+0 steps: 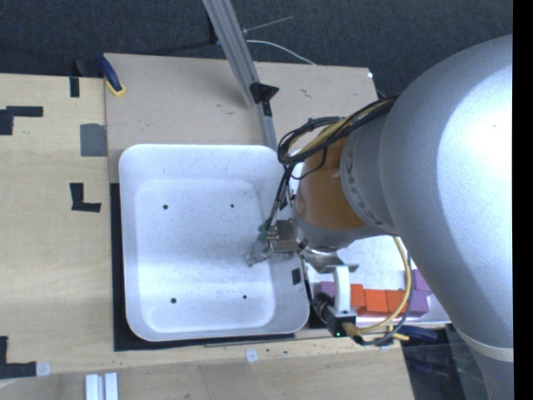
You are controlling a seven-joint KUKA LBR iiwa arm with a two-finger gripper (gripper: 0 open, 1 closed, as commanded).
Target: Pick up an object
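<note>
White plastic forms the left bin point(200, 240). An orange block point(379, 299) lies just right of it, beside a purple piece point(420, 298). The pincer point(265, 248) hangs over the bin's right side; I cannot tell its state.

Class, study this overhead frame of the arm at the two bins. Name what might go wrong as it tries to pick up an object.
1. The gripper sits low over bare floor at the left bin's right side; closing here likely grasps nothing.
2. The arm covers most of the right bin, where the orange block lies, so a pick there is hard to confirm.
3. Loose cables hang near the wrist and might snag.
</note>
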